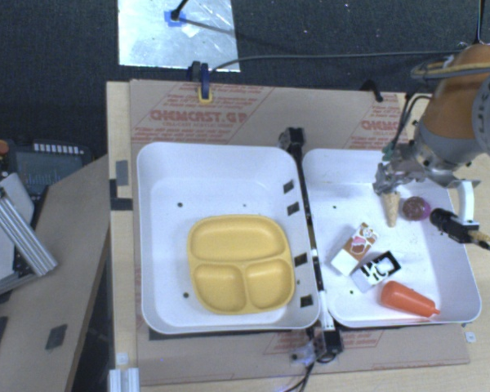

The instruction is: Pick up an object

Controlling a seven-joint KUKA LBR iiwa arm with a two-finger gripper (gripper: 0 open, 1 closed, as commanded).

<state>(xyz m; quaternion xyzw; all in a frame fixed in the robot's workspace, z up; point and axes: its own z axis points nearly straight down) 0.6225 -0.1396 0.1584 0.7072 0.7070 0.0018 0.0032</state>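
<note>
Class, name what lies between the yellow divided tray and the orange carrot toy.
In the camera view: the bins' adjoining rims, then a small white carton and a black-and-white box.

Tan cone [390, 209] upright in right bin, tip down; purple ball [416, 209] just beside

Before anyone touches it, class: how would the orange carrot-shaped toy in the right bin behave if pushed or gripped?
The carrot toy lies on its side and looks rounded and tapered, so it would probably roll in a curve. Its smooth, plastic-looking surface may slip from a pinch. It is likely light and stiff.
</note>
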